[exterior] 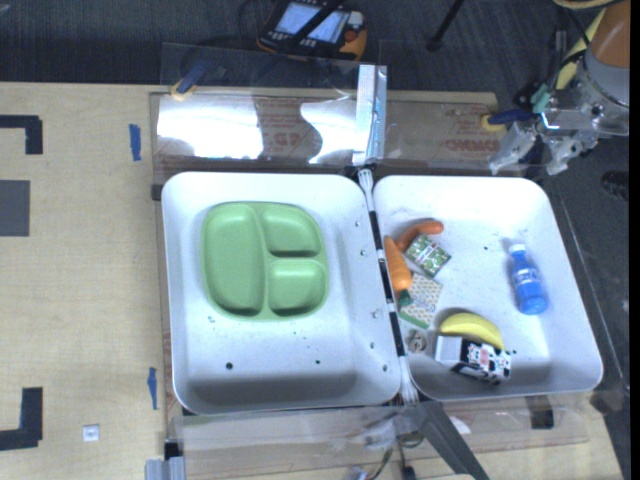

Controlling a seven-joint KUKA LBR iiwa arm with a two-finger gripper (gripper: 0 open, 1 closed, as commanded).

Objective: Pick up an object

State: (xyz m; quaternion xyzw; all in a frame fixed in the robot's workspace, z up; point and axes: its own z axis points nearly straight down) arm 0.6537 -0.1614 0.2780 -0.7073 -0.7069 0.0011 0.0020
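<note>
Hovering beyond the right bin's [520,193] far right corner, your gripper [545,153] hangs over the bench, outside both bins; whether its fingers are spread or closed cannot be told from this angle.

You have the candidate objects all in the right bin: a blue bottle [526,280] lies alone toward the right side with bare white floor on every side, well apart from the rest. Crowded against the left wall you find an orange carrot [398,265], a small green printed packet [429,256] touching it, a pale patterned packet [420,298] just below, then a smooth curved yellow banana [472,325] resting against a black-and-white cow-patterned item [484,361] near the front rim. Your left bin [185,298] holds a matte green divided tray [265,259], with open margin around it.
</note>
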